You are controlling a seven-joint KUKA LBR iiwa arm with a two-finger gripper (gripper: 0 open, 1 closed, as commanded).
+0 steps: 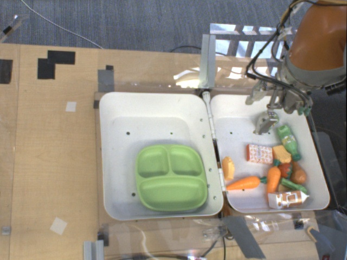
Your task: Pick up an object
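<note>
My gripper hangs over the upper half of the right bin, just left of a green bottle and above a red-and-white box. I see nothing held in it. Below lie a yellow block, two orange carrots, a small yellow-orange piece, a reddish fruit, a brown piece and a white-and-orange carton.
The left bin holds a green divided plate in its lower half. A metal divider separates the bins. The arm's orange band and cables rise at the upper right.
</note>
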